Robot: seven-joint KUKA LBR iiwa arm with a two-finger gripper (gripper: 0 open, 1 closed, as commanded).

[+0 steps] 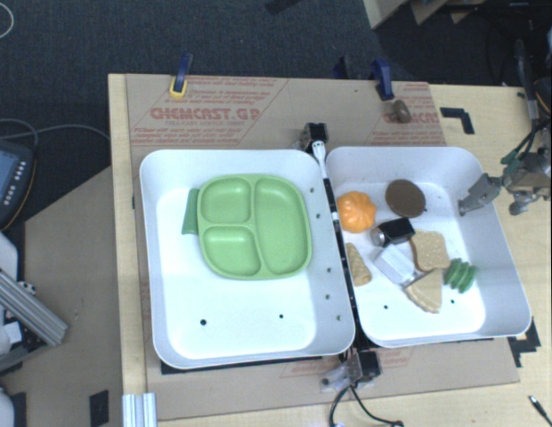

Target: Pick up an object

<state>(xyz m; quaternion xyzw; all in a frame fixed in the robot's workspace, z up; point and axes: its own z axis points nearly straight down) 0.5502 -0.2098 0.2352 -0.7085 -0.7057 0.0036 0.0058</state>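
- The surface (258, 105) carries two shallow white bins side by side; the left bin (169, 310) holds a green divided plate (255, 226), set toward its upper half.
- The right bin (494, 274) holds all the loose candidates for a pick: a round brown disc (405, 197), an orange fruit-like ball (356, 211), a black-and-silver cylinder (393, 232), a white block (396, 263), bread-like slices (429, 250) and a small green ridged piece (459, 276).
- These lie crowded in the bin's middle, several touching; the brown disc and the green piece sit nearer the edge of the cluster.
- The pincer (497, 194) hovers at the right bin's upper right rim, its two fingers spread apart with nothing between them.
- My reading: this is the approach step, no grasp begun.
- The next move calls for choosing one target, travelling leftward over it, lowering with fingers straddling it, and avoiding its neighbours.
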